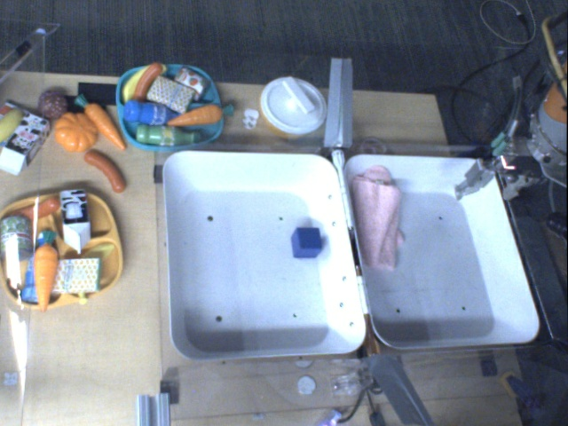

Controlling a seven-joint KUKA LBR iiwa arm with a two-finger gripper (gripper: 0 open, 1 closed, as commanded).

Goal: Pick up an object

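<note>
Two bins (177, 264) side by side on the worktop (133, 344), one pickable thing in each. Hand (484, 174) at the far right rim of the right bin, near its upper corner, small and dark against clutter; cannot tell whether open or closed, nothing visibly gripped.

Nearest candidate: pink cloth (379, 216), off to the hand's left across the bare bin floor, lying lengthwise against the divider (348, 229). Soft, rolled or folded, thicker at the upper end, a loose flap at the lower edge. Farther left still, past the divider, blue cube (307, 241), small, hard-edged, alone near the middle of the left bin, well apart from every wall.

Step in hand, as judged: approach, nothing yet taken. For the cloth, best to come down on the thick upper fold, clear of the divider, and pinch across the narrow width; risk of lifting only one layer. For the cube, best to square up to two flat faces and centre above it; risk of nudging it aside.
</note>
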